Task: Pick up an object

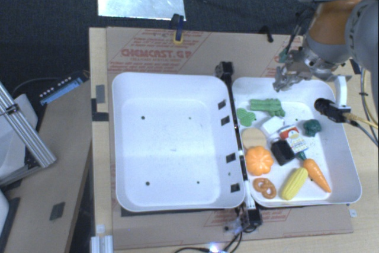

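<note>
Where toys crowd: gripper (283, 83) (above)

Robot lab: arm (346, 9), test bins (172, 86)

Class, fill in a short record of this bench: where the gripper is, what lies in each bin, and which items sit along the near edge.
gripper: above the far edge of the right bin, holding nothing visible
left bin: no objects
right bin, far part: green toy, dark teal piece
right bin, middle: small pumpkin, black block
right bin, near edge: pretzel, corn cob, carrot
</note>
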Controlling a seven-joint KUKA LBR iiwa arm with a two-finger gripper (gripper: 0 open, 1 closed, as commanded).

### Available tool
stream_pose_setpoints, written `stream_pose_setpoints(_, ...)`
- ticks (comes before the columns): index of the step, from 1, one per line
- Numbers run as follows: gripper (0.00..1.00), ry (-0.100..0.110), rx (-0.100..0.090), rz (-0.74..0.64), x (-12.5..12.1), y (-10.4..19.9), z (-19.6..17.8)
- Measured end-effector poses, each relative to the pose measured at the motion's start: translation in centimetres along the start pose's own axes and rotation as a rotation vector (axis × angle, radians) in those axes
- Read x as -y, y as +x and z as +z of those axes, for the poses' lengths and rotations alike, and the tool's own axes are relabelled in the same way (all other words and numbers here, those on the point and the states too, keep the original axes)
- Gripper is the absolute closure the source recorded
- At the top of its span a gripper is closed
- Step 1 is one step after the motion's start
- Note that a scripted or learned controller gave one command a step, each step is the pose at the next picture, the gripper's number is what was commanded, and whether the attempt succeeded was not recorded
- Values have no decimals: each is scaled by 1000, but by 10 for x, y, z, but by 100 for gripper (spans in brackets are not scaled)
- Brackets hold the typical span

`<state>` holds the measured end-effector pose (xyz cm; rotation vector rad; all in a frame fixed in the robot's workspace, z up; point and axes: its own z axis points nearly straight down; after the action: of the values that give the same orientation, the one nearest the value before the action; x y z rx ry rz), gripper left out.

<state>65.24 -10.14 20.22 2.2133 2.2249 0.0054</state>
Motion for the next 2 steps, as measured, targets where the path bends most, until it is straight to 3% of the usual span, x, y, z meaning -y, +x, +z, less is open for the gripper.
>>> stream_pose_setpoints(1,100,-7,1,-2,-19,20,-91)
stream_pose_setpoints(2,100,1,-1,-2,-18,76,-120)
